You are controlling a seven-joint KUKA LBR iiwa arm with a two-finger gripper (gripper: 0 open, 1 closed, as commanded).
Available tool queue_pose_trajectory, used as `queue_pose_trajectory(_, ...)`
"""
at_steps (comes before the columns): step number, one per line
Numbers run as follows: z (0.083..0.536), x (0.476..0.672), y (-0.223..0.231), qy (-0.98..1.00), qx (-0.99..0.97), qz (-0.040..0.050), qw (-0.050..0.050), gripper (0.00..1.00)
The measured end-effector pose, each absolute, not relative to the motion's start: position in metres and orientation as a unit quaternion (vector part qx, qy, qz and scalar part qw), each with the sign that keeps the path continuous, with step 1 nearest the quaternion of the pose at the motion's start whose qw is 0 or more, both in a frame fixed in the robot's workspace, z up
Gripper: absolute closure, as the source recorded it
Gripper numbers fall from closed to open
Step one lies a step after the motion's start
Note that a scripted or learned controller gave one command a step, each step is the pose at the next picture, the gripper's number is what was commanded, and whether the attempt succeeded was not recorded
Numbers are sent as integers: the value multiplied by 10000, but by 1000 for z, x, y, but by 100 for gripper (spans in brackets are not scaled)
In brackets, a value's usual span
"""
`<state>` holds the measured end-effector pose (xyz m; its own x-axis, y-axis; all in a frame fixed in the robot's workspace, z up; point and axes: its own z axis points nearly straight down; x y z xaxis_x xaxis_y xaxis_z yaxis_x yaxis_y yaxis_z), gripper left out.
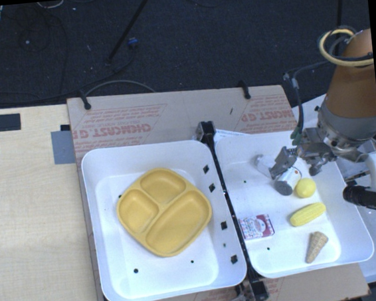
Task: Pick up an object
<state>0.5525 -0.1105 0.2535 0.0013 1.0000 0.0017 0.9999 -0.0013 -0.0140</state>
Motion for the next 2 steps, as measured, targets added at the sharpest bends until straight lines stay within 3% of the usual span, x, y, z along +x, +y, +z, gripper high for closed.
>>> queue_pose_trajectory(1, 260, 554, -111, -7072, -7070, 10, 16, 0)
queue_pose_trajectory(2, 213, 546, -111, -7069, -7073, 20, 30, 0)
